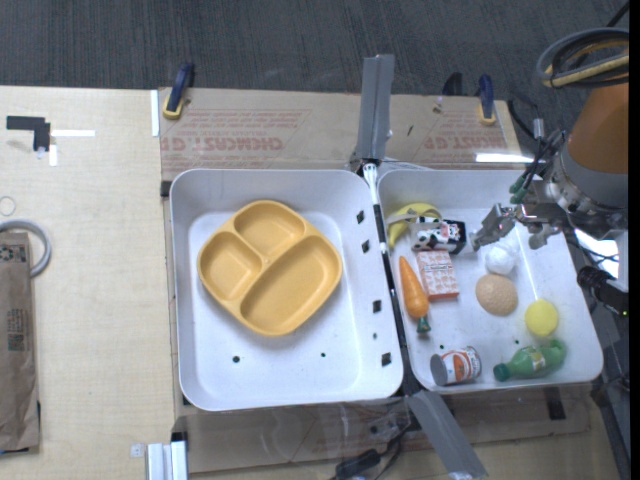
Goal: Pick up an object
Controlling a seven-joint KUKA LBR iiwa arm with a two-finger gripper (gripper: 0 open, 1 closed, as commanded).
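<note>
The right bin (580, 268) holds a banana (408, 217), a black-and-white cow toy (438, 234), a carrot (413, 286), a small red box (436, 274), a white ball (500, 259), a tan round bun (496, 294), a yellow lemon (541, 316), a green bottle (528, 361) and a can (457, 366) lying on its side. My gripper (517, 230) hangs over the bin's upper right part, just above the white ball. It is open, with nothing between its fingers.
In the left bin (200, 368) lies a yellow divided plate (268, 266). A grey divider (376, 118) runs between the bins. Cardboard (260, 133) sits behind them, and a brown bag (15, 338) lies on the bench at far left.
</note>
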